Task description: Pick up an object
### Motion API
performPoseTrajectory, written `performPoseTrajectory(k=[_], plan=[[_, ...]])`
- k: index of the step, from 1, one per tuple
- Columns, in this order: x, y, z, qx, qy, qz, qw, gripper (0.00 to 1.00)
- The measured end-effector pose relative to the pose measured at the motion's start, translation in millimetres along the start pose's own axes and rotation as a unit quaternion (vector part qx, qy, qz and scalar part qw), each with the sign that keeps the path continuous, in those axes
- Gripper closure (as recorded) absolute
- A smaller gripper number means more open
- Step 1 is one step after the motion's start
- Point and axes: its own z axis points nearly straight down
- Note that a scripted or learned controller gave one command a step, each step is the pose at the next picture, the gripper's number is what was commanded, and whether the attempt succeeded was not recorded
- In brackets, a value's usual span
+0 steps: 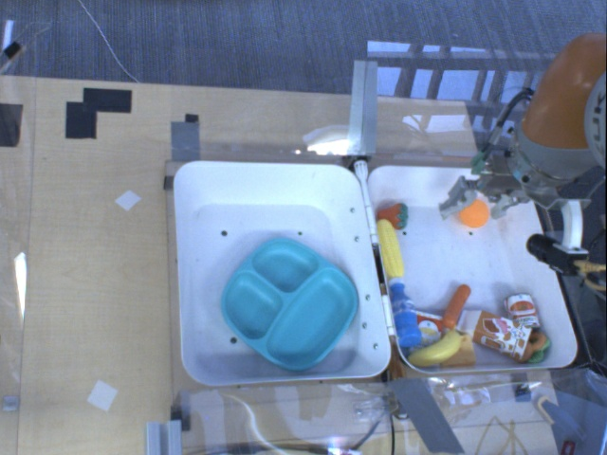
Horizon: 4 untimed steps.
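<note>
A small orange ball (474, 214) lies near the back of the right bin (503, 263). My gripper (479, 200) hangs right over it on the grey arm with the orange band (569, 93). The fingers are spread, one to the ball's left (454, 197) and one to its right (505, 202), so the gripper is open. The ball sits low between the two fingertips, and I cannot tell whether they touch it. It looks to be resting on the bin floor.
The right bin also holds a yellow corn cob (389, 245), a red and green item (395, 214), a blue bottle (404, 313), a banana (441, 350), an orange-red stick (456, 304), a brown carton (503, 336) and a small can (522, 308). A blue divided plate (289, 301) lies in the left bin (209, 216).
</note>
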Motion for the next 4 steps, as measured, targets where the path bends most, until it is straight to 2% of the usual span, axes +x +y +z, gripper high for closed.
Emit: performPoseTrajectory(k=[1,2,3,4], plan=[[-24,26,109,-0.003,-0.001,-0.019,0.9998,0.0],[-74,-10,109,-0.002,-0.001,0.003,1.0,0.0],[-32,-22,108,-0.003,0.0,0.055,0.9985,0.0],[-34,-84,106,-0.004,-0.001,0.014,0.9999,0.0]])
